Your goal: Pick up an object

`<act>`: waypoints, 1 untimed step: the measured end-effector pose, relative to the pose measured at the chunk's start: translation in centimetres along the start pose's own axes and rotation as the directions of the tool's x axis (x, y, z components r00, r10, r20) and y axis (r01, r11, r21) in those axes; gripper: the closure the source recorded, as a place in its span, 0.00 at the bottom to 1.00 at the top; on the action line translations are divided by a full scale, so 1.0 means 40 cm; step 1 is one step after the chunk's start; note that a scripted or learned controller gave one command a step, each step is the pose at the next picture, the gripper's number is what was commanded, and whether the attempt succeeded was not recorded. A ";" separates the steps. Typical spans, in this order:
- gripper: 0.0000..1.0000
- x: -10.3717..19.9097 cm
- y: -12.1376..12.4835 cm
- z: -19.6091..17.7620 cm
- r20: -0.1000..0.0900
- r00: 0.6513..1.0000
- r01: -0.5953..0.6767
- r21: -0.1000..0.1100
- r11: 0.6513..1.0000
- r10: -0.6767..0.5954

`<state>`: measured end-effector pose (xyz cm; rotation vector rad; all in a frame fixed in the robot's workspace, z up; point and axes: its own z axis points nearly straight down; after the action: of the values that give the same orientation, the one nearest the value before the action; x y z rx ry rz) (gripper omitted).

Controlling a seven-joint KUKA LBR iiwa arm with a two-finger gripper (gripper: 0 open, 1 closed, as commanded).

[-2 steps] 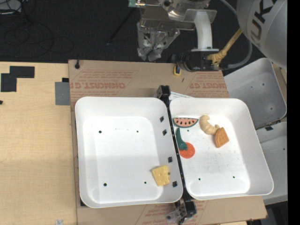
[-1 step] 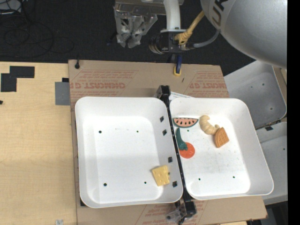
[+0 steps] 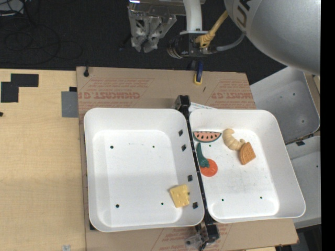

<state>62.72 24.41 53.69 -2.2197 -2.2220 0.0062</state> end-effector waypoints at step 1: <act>1.00 0.001 0.003 0.000 0.000 1.000 0.000 0.000 1.000 0.000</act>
<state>62.86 24.45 53.68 -2.2192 -2.2225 0.0056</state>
